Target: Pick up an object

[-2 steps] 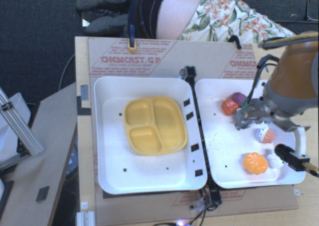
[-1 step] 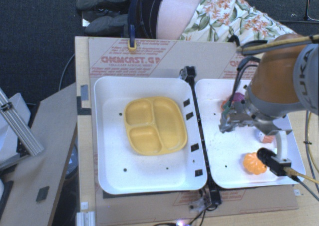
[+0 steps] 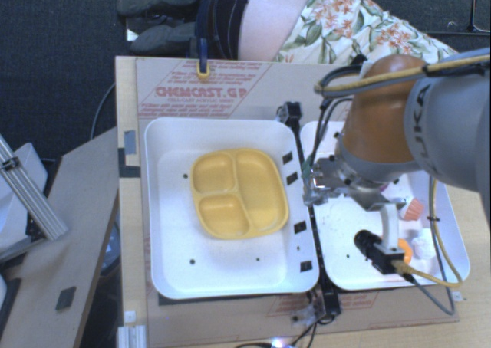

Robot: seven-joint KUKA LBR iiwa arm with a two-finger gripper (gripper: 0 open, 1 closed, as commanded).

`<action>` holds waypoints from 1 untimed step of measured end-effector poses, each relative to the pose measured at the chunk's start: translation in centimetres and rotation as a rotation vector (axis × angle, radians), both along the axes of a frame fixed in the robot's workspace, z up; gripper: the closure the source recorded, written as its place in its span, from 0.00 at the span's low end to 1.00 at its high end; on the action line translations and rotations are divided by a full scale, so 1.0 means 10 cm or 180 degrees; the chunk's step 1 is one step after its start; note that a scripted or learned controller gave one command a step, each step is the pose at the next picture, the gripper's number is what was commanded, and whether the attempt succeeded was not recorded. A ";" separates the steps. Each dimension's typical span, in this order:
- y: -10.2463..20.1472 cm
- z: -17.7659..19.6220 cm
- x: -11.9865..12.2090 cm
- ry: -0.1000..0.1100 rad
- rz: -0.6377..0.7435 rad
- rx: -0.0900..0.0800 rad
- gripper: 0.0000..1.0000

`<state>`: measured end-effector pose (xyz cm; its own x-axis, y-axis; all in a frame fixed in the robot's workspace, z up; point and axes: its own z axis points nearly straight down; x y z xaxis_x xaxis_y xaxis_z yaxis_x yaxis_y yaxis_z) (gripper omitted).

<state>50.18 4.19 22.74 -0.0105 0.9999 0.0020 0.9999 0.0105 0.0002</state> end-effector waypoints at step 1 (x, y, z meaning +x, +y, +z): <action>0.49 0.07 0.04 -0.0006 -0.0004 -0.0001 1.00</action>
